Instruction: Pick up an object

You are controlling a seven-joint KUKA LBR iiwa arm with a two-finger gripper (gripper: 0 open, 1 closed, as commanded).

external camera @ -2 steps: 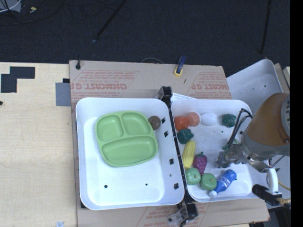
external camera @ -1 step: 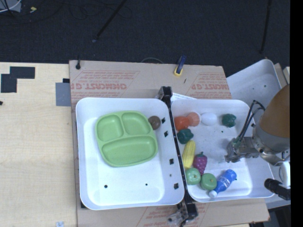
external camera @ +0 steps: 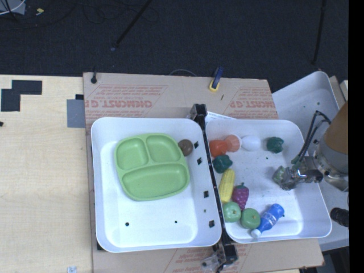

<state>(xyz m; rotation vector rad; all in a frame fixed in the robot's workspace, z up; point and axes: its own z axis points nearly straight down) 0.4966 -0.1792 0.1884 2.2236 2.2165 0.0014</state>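
The right bin (external camera: pixel 310 212) holds several toy foods: a red tomato (external camera: pixel 218 148), an orange peach (external camera: pixel 232 143), a white egg (external camera: pixel 250 143), a dark green pepper (external camera: pixel 274 144), a green vegetable (external camera: pixel 221 163), a yellow corn cob (external camera: pixel 227 185), purple grapes (external camera: pixel 240 195), a green apple (external camera: pixel 231 211), a green round fruit (external camera: pixel 251 218) and a blue bottle (external camera: pixel 270 217). My gripper (external camera: pixel 286 178) is low over the right side of this bin, on bare floor between the pepper and the bottle. Nothing shows in it.
The left bin (external camera: pixel 148 226) carries a green divided plate (external camera: pixel 152 165) and a brown ball (external camera: pixel 185 147) by its right wall. A black divider (external camera: pixel 209 175) runs between the bins. The arm's orange band (external camera: pixel 341 132) is at the right edge.
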